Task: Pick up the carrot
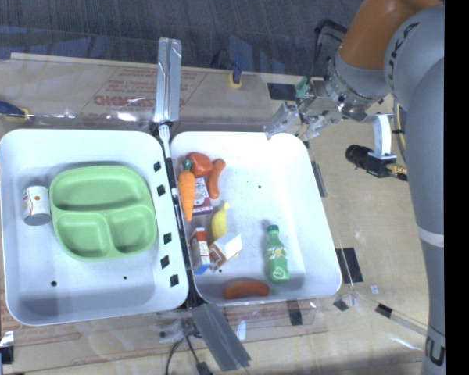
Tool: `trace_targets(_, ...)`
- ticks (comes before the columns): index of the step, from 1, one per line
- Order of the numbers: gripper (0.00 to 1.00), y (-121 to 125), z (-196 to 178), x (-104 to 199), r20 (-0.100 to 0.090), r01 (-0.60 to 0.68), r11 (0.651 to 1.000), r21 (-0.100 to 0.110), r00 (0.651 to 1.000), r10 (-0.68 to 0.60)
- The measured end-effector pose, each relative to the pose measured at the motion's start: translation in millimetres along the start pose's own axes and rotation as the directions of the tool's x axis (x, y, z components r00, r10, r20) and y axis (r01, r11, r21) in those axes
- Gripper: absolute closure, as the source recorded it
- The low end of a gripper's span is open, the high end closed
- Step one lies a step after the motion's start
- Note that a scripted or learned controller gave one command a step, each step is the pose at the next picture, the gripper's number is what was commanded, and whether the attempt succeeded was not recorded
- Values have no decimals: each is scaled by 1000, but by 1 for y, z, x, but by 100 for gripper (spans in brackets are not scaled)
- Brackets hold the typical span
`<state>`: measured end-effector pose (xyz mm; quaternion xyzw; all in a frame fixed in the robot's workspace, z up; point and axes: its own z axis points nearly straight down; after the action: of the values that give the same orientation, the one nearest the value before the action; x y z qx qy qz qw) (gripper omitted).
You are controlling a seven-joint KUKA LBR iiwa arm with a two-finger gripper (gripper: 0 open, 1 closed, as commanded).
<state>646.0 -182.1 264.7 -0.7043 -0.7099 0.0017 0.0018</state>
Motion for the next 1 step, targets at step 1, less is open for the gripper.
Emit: trace_targets(1, 0, -57, 32, 10, 1, 48, 999, 0, 999, -48)
